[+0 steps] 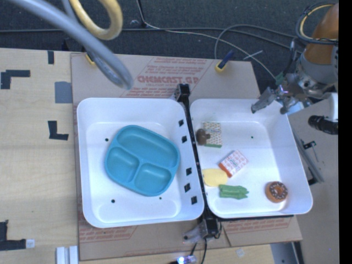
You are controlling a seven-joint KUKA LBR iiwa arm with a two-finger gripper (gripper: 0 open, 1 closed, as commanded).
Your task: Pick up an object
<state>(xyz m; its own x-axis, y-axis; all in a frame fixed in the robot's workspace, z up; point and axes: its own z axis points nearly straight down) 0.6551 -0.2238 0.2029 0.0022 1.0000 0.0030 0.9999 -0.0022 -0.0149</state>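
Two shallow white bins sit side by side on the worktop. Left of the black divider (187,147), the left bin (88,202) holds a blue sectioned plate (143,160). Just right of the divider, the right bin (294,164) holds a brown-and-green packet (210,134), a yellow piece (214,176), a green piece (233,191), a red-and-white box (234,162) and, farthest from the divider, a doughnut (276,191). Beyond that bin's upper right corner hovers the hand (273,102), released, grasping nothing. Best bet: descend squarely over the isolated doughnut, clear of walls.
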